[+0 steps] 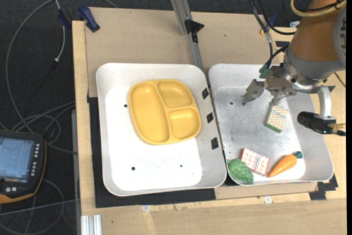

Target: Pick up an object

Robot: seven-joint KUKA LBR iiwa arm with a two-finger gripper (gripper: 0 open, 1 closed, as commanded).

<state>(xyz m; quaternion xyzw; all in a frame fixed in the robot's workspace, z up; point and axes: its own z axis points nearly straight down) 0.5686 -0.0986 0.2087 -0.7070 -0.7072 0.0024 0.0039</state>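
Hovering over the right bin's (220, 118) far half, fingers (263, 93) spread wide, nothing between them. Packet (276, 118) lies just near-right of the fingers; box (254, 161), carrot (284, 164) and green toy (240, 170) sit at the near edge. Yellow tray (163, 110) fills the left bin (113, 135).
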